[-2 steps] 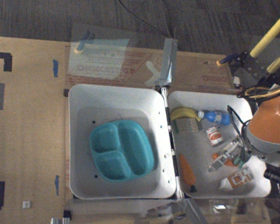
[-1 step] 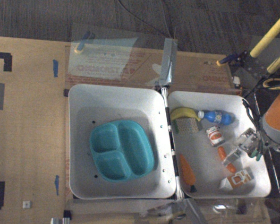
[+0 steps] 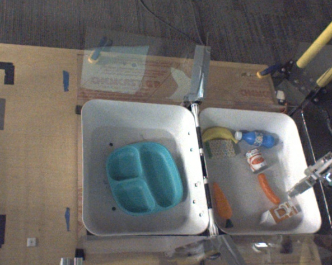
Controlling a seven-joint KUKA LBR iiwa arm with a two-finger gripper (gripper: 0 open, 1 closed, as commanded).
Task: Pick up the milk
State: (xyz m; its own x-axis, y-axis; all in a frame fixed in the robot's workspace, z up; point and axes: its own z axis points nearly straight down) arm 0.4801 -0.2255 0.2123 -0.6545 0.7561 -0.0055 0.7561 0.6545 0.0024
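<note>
Nearest the lens, far left of the gripper [image 3: 298, 189], a teal divided plate [image 3: 145, 178] rests flat in the left bin [image 3: 88, 208]. Closer sit a carrot [image 3: 222, 203], banana [image 3: 219, 134] and blue bottle [image 3: 257, 139]. Just below the gripper, the milk [image 3: 283, 212] lies tipped in the right bin's [image 3: 312, 222] corner; whether the gripper is open, I cannot tell.

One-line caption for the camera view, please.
Gripper poised just above the milk in the right bin; teal plate in the left.
</note>
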